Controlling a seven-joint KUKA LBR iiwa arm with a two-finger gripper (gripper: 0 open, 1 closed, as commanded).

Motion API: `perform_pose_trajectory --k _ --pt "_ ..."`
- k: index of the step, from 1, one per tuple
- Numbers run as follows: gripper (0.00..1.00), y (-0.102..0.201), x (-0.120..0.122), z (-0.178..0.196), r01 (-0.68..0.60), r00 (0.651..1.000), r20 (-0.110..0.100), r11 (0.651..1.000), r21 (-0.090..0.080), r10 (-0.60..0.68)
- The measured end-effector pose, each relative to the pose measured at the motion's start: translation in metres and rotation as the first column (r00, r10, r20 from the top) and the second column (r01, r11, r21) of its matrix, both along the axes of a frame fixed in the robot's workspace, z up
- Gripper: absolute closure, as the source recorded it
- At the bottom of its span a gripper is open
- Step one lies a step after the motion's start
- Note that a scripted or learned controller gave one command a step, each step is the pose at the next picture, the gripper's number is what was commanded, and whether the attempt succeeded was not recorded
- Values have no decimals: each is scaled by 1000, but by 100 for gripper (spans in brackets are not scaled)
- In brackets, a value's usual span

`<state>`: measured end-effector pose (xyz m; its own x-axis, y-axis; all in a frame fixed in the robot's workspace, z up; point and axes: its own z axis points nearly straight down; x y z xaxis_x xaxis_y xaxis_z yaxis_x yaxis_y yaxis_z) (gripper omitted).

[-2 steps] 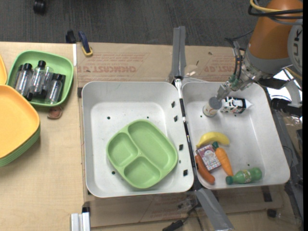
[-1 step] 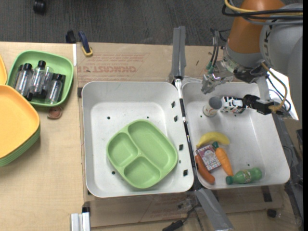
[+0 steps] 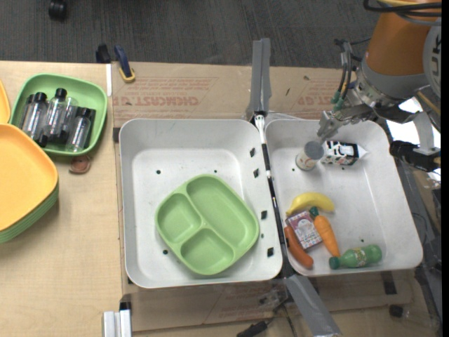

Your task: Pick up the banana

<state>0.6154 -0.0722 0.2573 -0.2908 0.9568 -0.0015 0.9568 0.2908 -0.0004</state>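
The banana (image 3: 312, 202) lies in the right bin (image 3: 393, 209), well below the claw (image 3: 313, 151) and apart from it, touching a small carton (image 3: 304, 229) and a carrot (image 3: 325, 234). Whether the claw is wide or narrow cannot be told. A black-and-white carton (image 3: 342, 152) sits just right of it.

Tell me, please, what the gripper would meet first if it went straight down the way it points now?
Probably the right bin's floor near its back wall, close to the small black-and-white carton. Depth is unclear, so it might clip that carton. The banana lies nearer the camera, off that line from the gripper.

Red print on cardboard (image 3: 184, 90) — upside down, reads roughly "CHEMCOTT" — rest illegible.
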Motion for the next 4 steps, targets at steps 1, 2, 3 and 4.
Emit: perform_pose_trajectory --k 1,2,3,4 --pt "100 -8 42 -39 69 998 0 998 0 -69" --pt "100 -35 24 -62 -149 989 0 989 1 149" --pt "100 -32 44 -70 87 996 1 996 0 -87" --pt "100 -11 44 -60 -394 919 1 919 0 394"
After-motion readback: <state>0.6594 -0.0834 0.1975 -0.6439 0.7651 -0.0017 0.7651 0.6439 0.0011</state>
